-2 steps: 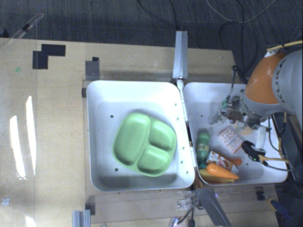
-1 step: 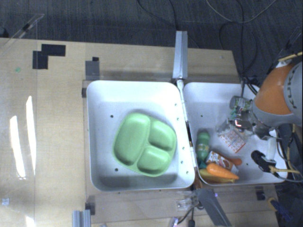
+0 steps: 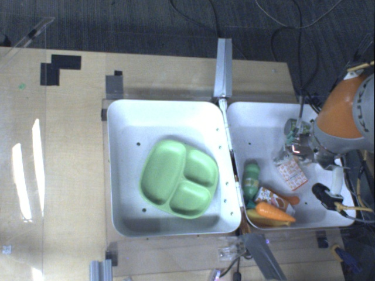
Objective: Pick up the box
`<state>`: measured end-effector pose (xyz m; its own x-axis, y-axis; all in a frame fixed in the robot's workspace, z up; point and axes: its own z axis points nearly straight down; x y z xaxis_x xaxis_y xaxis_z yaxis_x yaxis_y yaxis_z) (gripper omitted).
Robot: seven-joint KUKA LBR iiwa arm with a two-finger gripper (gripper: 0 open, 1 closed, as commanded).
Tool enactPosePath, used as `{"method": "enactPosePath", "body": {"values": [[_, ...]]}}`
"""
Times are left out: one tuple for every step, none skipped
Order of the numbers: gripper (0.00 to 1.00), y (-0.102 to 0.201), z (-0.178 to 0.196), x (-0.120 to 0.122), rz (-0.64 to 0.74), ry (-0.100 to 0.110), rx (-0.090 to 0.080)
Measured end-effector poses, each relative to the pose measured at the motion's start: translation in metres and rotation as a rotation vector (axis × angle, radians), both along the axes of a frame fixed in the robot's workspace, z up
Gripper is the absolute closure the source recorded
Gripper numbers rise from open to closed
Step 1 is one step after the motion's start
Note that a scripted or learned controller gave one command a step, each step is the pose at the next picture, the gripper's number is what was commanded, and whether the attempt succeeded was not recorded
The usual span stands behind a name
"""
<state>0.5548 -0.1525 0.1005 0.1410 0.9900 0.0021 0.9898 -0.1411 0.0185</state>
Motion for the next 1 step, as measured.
{"method": "enactPosePath", "body": {"values": [[1.00,0.0455,0.0626,0.0345,-0.161,0.015,0.002]]}}
